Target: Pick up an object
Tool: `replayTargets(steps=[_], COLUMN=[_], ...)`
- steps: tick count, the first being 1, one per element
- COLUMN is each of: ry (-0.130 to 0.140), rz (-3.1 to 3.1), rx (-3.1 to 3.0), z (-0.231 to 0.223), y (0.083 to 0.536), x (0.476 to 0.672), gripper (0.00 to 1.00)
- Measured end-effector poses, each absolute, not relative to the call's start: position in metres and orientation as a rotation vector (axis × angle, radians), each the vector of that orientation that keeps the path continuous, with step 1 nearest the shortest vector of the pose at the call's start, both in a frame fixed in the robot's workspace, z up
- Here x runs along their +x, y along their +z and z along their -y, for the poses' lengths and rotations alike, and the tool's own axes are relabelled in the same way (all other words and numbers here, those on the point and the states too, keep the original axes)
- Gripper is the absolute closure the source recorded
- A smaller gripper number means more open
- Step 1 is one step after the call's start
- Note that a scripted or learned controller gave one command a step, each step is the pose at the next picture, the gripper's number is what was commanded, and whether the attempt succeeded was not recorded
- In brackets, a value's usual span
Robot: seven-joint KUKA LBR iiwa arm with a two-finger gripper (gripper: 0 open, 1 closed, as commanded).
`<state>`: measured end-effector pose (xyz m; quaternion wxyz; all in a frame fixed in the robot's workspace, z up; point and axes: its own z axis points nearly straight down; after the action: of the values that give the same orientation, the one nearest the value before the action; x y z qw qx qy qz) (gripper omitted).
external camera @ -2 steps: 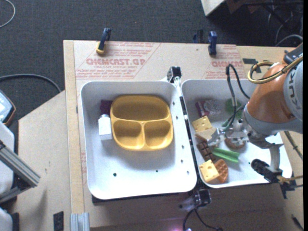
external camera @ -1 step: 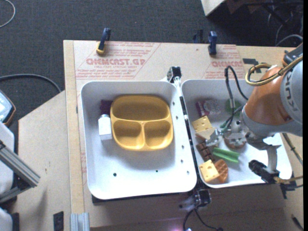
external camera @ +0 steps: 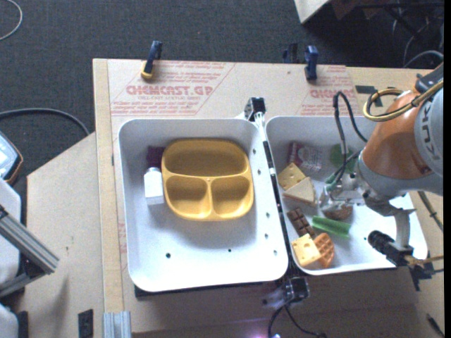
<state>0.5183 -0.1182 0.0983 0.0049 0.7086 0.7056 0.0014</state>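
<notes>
The right bin holds several toy foods: a pale cheese wedge, a chocolate bar, a green stick, a holed cheese block with a waffle, and a clear wrapped item. My gripper reaches down into the middle of this bin, just right of the cheese wedge and above the green stick. A brownish piece lies right under it. The wrist hides the fingertips.
The left bin carries a yellow divided plate, with a small white bottle and a dark red object at its left. The arm's orange band and cables hang over the right bin's far right side.
</notes>
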Motion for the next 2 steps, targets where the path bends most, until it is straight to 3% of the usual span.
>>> replayTargets(steps=[2], ry=[0.004], rz=[-2.218], rx=[2.216], z=[0.126], y=[0.195], x=[0.512], gripper=[1.00])
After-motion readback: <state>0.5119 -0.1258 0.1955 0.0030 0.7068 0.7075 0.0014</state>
